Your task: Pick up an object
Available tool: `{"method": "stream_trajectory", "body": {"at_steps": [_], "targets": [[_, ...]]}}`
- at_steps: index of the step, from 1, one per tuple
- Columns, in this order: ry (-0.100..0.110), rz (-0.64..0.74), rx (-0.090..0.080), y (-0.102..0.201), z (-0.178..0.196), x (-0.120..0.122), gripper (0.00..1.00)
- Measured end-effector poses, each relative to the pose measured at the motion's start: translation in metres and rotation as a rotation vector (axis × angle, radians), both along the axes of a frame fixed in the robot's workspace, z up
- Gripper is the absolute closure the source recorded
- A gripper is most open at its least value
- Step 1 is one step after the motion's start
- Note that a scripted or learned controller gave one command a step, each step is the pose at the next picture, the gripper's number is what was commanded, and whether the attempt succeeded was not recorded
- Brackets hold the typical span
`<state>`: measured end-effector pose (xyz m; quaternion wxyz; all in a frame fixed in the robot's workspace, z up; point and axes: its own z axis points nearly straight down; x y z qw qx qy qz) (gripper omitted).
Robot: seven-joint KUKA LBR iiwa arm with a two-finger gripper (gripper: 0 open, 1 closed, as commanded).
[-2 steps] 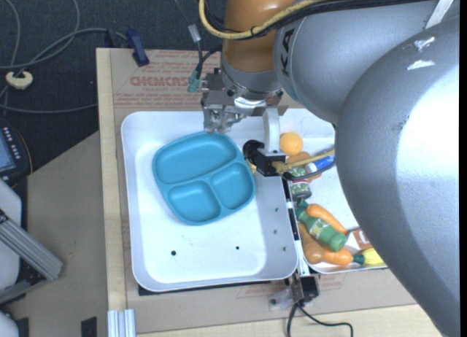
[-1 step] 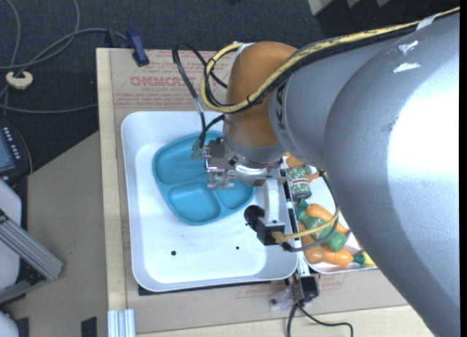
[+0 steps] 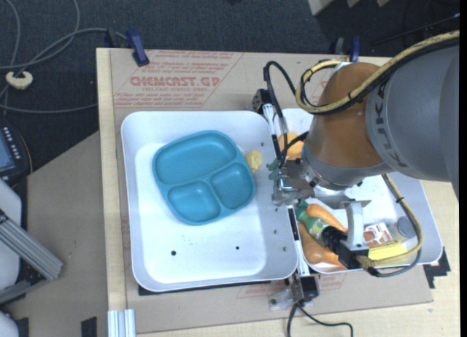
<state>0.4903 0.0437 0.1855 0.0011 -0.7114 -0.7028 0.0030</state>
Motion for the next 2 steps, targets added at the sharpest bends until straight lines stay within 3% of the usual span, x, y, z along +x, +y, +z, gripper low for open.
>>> {"method": "stream_trajectory", "body": {"at_steps": [1, 2], "targets": [[-0.013, 0.007, -0.001, -0.06, -0.001, 0.087, 1.0], [-0.009, 0.014, 0.002, -0.066, -0.001, 0.175, 1.0]]}}
